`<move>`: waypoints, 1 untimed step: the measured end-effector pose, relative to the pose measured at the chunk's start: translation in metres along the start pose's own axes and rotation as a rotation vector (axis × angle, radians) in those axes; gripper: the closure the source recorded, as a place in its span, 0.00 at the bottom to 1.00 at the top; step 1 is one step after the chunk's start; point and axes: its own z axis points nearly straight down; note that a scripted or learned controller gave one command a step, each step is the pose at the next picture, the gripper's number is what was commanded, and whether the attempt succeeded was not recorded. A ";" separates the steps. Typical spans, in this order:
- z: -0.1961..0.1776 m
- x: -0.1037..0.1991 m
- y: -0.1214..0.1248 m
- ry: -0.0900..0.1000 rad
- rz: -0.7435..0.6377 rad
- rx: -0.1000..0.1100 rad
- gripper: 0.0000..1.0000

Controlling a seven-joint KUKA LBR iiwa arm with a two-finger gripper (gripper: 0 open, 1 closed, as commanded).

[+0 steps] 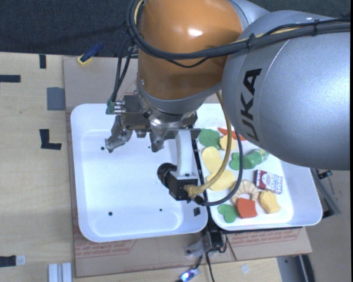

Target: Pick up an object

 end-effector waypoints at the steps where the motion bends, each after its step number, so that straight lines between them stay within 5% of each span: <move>1: -0.142 0.003 0.000 0.014 -0.002 -0.028 1.00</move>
